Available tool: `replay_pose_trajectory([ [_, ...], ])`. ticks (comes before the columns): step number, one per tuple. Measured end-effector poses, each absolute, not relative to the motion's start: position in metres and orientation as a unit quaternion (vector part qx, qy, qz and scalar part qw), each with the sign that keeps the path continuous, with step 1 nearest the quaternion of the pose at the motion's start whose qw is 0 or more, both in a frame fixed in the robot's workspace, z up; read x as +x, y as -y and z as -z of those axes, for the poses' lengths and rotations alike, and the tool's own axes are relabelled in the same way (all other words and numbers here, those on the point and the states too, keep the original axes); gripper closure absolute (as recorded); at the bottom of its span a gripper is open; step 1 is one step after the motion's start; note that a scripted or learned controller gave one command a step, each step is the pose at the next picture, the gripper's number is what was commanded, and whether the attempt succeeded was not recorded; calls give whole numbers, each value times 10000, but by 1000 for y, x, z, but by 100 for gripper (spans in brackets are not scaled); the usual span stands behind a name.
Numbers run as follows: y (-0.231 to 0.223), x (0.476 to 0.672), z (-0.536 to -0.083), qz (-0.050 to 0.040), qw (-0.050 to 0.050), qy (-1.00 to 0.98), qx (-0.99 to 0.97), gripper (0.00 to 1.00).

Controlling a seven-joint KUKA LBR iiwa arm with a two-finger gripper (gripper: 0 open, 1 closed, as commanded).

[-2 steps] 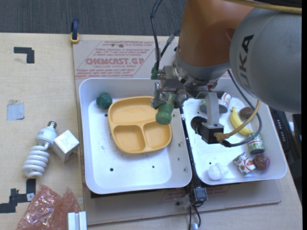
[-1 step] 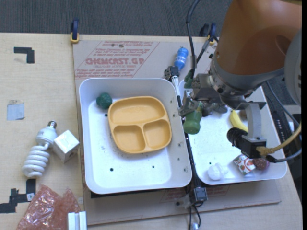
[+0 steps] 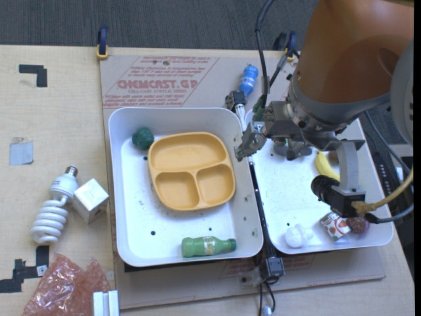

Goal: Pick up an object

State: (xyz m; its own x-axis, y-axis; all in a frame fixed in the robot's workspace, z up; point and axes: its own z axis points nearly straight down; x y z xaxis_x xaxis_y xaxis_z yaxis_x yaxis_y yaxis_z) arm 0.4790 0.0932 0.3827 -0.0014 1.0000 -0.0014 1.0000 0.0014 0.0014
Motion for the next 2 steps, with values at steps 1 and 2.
replay_pose_trajectory([
  [1, -60, 478, -265, 4, 2, -7066, 7077, 0],
  [2, -6, 498, -195, 4, -2, -7064, 7078, 0],
])
